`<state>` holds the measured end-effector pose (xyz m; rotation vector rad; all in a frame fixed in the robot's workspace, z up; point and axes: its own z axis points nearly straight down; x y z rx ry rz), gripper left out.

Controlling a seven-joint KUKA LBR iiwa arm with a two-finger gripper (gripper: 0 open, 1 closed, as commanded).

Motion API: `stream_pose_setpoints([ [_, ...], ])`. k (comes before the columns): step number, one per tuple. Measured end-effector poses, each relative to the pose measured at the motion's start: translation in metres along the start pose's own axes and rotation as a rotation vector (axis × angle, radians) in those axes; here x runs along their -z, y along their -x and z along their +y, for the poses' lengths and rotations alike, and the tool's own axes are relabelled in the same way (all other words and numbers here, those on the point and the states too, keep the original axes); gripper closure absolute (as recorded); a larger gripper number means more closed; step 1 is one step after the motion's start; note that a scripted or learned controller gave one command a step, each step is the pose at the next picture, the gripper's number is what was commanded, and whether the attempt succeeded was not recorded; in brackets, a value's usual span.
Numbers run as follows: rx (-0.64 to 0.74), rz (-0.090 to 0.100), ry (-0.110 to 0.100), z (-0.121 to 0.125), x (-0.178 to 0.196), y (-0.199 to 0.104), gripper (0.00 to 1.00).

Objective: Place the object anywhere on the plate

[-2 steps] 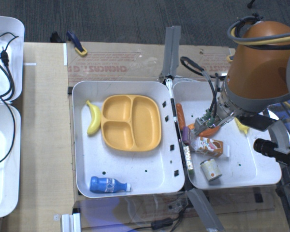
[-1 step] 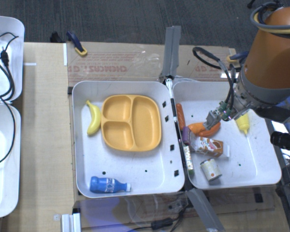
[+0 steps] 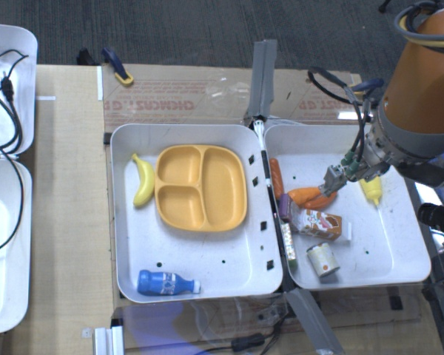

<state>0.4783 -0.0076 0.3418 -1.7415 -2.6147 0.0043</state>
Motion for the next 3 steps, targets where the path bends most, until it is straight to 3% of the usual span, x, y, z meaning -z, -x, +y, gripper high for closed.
stream_pose_setpoints([
  [1,-0.125,0.000,0.001,0.007,0.047,-0.017,1.00],
  [2,-0.419,0.000,-0.002,0.013,0.032,-0.032,1.00],
  [3,-0.423,-0.001,-0.001,0.020,0.043,-0.047,1.00],
])
